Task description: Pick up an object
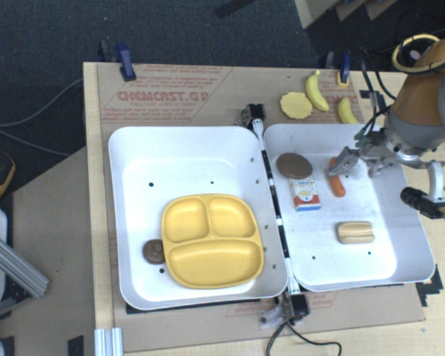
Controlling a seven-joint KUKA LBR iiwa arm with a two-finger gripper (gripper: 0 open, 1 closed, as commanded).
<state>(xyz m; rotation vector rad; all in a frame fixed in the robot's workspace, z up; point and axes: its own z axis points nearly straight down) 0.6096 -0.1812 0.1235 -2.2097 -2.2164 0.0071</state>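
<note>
From the overhead camera view, the gripper [346, 162] hangs over the upper part of the right bin [400, 269], its fingers pointing toward nine o'clock from the wrist at the bin's three o'clock edge. Whether those fingers stand apart or together cannot be told from this angle. Nothing is seen between them.

The likeliest target is the small orange sausage-shaped piece [338, 186], lying just at six o'clock of the fingertips, close beneath them. Its long axis runs roughly twelve to six, tilted slightly toward five. A short descent looks like all the next move needs.

Other candidates lie nearby in the same bin: a brown round patty [294, 165] at nine o'clock of the gripper, a small carton [305, 195] at about eight o'clock, and a tan bread roll [355, 232] further off at six, its long axis running three to nine.

The bin floor is smooth white and shallow, so small pieces could slide under a finger. The sausage has clear floor on all sides, apart from the carton.

The left bin [133, 199] holds a yellow divided tray [211, 239] and a brown disc [153, 251].
</note>
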